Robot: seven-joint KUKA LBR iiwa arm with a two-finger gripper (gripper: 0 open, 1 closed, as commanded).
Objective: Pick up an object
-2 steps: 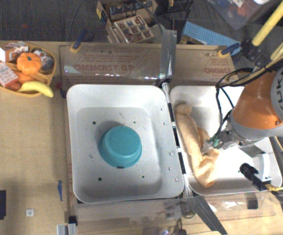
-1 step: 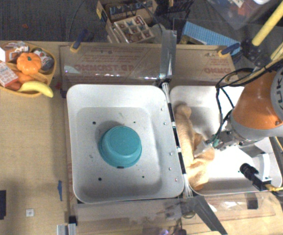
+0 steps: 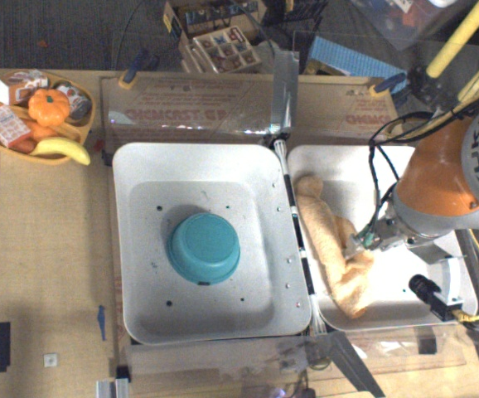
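Baguette-like bread loaf [image 3: 329, 243], tan, long, lying along the left wall of the right bin [image 3: 438, 157], one end near the back, other end near the front corner. Looks like a toy or foam piece: judged light, somewhat soft, matte crust, not slippery, not fragile. Best hold probably across the narrow width near mid-length; a grab near the tip would likely let it swing or pivot out. Gripper [image 3: 365, 245] right at the loaf's lower half, touching or just above; opening hidden by the wrist, cannot tell. Teal bowl [image 3: 205, 248] upside down mid left bin [image 3: 140, 172]. Basket of toy food [image 3: 34, 123] far left on worktop [image 3: 41, 280].
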